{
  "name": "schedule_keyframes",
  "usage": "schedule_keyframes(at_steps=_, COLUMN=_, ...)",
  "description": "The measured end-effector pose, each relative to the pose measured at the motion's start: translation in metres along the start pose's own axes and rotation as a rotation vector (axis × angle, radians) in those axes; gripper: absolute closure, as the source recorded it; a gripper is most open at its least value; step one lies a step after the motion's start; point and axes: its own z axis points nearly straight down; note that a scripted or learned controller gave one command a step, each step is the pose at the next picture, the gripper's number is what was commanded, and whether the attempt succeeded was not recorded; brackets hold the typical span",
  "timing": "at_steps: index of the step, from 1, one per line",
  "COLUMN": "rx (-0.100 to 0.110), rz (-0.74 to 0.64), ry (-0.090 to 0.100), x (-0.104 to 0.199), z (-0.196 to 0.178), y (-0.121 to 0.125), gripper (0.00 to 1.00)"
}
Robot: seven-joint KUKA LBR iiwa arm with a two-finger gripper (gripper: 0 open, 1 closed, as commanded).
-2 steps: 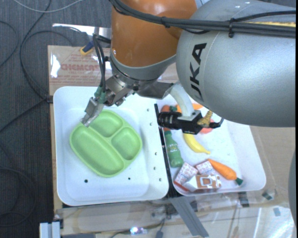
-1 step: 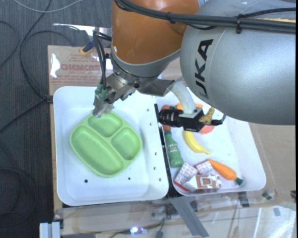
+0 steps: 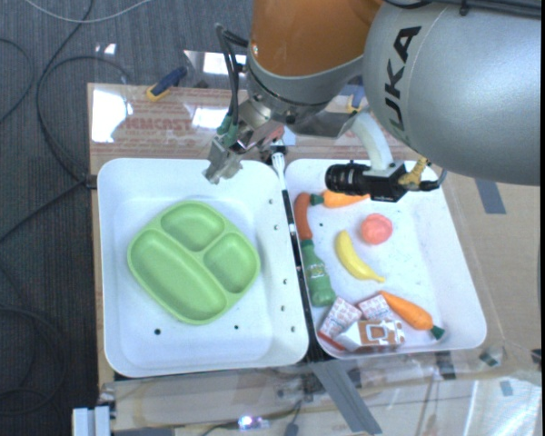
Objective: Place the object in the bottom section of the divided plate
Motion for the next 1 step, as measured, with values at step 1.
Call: schedule_keyframes(at_steps=1, rx=0.003, rz=-0.007, ry=0.003, x=0.0336, z=0.1569, y=0.0193, gripper=1.00)
